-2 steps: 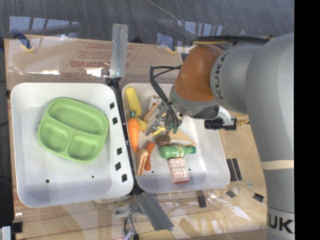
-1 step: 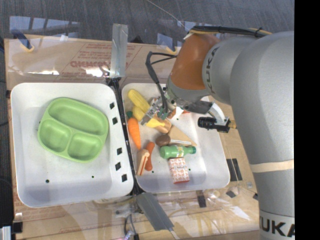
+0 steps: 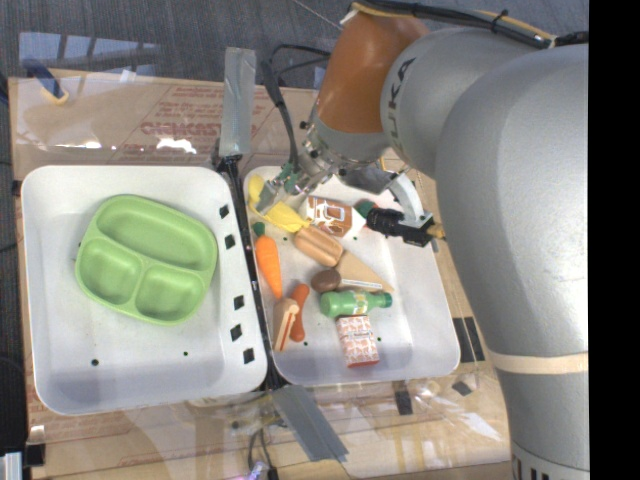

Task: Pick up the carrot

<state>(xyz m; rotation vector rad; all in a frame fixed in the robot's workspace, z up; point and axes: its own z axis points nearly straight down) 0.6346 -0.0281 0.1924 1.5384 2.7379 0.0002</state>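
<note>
1. We see the carrot [image 3: 268, 265] lying in the right bin [image 3: 430, 338], hard against its left wall at about 9 o'clock of that bin's floor, thick end toward 12, tip toward 6.
2. The pincer [image 3: 292, 180] hangs near the bin's 11 o'clock corner, above a yellow banana-like piece [image 3: 275, 215]; we cannot tell whether it is apart or together, since the wrist and cables hide it.
3. To do this step well, we judge the pincer should travel toward 6 o'clock, stop over the carrot's thick upper half, and close across its short width, not along its length.
4. The wall leaves little room on the 9 o'clock side, so we would lower gently there.
5. The carrot looks like smooth, glossy orange plastic, tapered, likely to slip if gripped near the tip.
6. Neighbours: a hot dog [image 3: 290, 313] toward 5 o'clock, a rounded bun [image 3: 318, 245] toward 3. The left bin [image 3: 60, 368] bears a matte green divided plate [image 3: 148, 258].
</note>
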